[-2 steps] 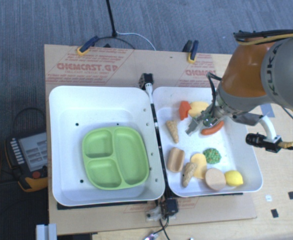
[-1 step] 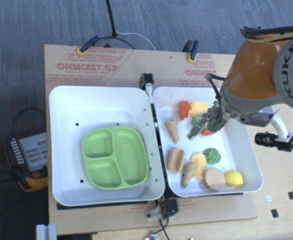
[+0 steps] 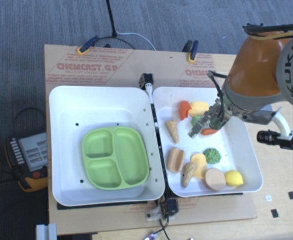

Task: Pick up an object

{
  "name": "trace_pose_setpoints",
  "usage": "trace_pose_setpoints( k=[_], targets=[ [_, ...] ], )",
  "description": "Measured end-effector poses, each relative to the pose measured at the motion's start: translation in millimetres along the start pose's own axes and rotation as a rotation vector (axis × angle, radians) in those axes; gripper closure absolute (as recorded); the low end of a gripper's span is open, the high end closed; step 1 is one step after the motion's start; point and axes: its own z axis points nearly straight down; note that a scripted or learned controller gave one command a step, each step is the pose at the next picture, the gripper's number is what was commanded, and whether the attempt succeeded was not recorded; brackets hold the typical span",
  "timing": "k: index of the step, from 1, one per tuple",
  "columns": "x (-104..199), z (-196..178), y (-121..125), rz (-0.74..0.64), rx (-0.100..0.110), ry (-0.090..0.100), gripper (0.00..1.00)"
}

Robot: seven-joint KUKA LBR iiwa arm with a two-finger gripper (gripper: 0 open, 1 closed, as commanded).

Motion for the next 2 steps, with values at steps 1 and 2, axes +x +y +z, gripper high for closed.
trace_pose_setpoints(
  k=[1,2],
  targets=[
    [-1,-10,0,0.001,-0.001,-0.002,1.0],
    [37,-11,12,-0.29,0.001,0.003,1.0]
  ],
)
